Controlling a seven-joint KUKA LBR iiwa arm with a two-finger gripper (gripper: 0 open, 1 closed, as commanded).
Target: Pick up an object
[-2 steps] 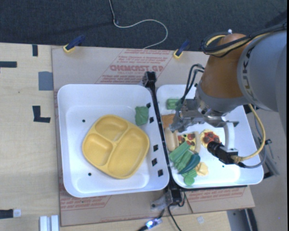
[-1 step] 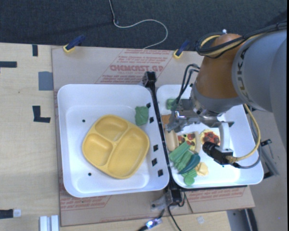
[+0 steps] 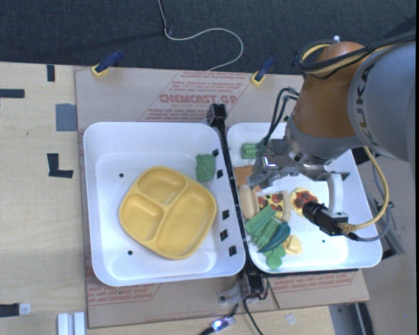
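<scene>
Across the bench lies a brown cardboard sheet (image 3: 195, 100) with red lettering, and on it sit two shallow white bins side by side. Over the right bin (image 3: 359, 253) hangs the grey arm (image 3: 384, 96) with its orange band (image 3: 328, 93), reaching in from the right and covering much of that bin's upper half. The left bin (image 3: 108, 152) holds a yellow divided tray (image 3: 167, 211), lying flat near its middle, and a small green lump (image 3: 206, 166) just beside the tray's upper right corner, close to the wall between the bins. The gripper (image 3: 269, 169) is down low in the right bin, near its left wall, above a heap of small play-food pieces; whether its claw is apart or together I cannot tell, for the wrist hides it. Below the gripper lie a tan bun-like piece (image 3: 248, 201), a bunch of green pods (image 3: 264, 223) touching a teal piece (image 3: 276, 237), a pizza slice (image 3: 274, 201) and a small yellow bit (image 3: 293, 244). A green piece (image 3: 250, 149) sits near the bin's upper left corner. A black cable plug (image 3: 321, 218) with a yellow lead hangs from the arm over the bin's middle.
</scene>
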